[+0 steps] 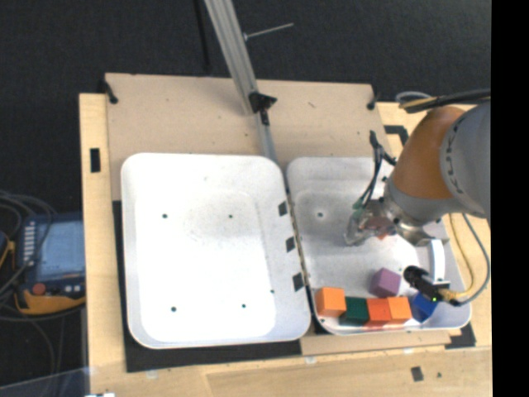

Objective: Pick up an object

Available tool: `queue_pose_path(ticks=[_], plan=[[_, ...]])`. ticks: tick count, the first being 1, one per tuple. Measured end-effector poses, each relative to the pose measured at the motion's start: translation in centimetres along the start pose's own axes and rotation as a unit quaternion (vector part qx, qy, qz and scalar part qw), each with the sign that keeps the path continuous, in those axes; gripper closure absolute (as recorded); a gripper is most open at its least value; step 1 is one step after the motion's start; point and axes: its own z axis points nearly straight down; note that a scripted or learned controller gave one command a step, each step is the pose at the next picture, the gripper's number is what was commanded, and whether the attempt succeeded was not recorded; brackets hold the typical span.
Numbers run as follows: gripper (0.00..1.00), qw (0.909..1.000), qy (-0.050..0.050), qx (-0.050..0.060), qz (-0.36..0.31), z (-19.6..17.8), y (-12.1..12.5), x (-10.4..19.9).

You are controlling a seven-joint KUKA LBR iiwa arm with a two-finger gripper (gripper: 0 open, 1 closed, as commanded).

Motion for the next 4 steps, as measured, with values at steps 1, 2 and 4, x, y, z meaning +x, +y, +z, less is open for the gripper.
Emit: queue_pose_path(ticks=[1,2,4], plan=[[1.00,1.0000,0.001,0.002,-0.008,-4.6,0.4,0.5],[1.00,1.0000,0.001,0.001,-0.007,-9.0,0.7,0.4],[1.00,1.0000,0.001,0.004,-0.008,-13.1,0.2,3.9]])
